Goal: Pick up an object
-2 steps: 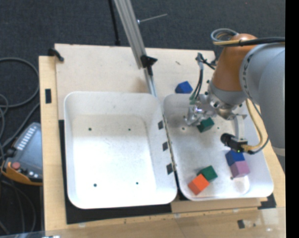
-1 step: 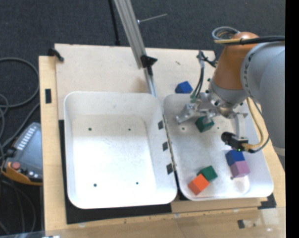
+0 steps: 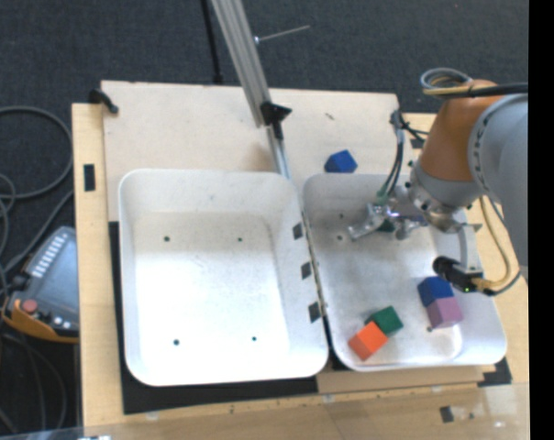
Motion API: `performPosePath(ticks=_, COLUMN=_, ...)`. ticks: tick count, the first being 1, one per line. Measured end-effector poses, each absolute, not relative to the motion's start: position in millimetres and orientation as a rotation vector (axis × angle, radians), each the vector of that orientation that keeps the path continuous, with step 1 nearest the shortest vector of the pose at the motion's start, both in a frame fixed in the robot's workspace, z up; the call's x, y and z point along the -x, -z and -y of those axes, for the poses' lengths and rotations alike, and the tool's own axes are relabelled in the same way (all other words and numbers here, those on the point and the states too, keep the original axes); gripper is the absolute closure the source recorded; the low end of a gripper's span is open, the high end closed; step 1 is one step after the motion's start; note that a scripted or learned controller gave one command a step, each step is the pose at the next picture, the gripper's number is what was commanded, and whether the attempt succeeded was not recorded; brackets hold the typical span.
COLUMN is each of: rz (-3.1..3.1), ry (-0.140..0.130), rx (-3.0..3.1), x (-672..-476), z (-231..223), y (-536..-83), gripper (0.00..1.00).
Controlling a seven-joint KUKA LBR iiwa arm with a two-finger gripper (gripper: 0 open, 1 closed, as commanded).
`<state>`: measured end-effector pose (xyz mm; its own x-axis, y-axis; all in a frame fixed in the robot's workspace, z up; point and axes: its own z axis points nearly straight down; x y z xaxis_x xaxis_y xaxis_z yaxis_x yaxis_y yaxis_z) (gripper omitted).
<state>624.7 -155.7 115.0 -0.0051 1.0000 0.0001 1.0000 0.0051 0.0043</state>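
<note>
Four small matte blocks, orange (image 3: 369, 340), green (image 3: 387, 320), blue (image 3: 434, 290) and purple (image 3: 444, 312), lie in the right bin (image 3: 350, 200), near its front. The metal gripper (image 3: 378, 222) hangs behind them; jaws' state unclear. Tan bench (image 3: 185, 117), dark carpet.

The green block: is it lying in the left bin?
No, the green block lies in the right bin, touching the orange block near its front edge.

Legible text, labels, brands, numbers, signs: none. The grey handheld control pendant with orange trim (image 3: 46, 282), at the left edge of the scene beside the bench, shows rows of pale keys, their markings too small and blurred to read.
</note>
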Motion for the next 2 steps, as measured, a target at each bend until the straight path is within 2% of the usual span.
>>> performPosePath(ticks=1, rz=-2.236, ry=0.068, rx=-2.258, x=-661.5, z=115.8, y=-94.5, gripper=0.00)
performPosePath(ticks=2, rz=-2.233, ry=0.087, rx=-2.273, x=-666.7, z=106.7, y=-92.9, gripper=0.00)
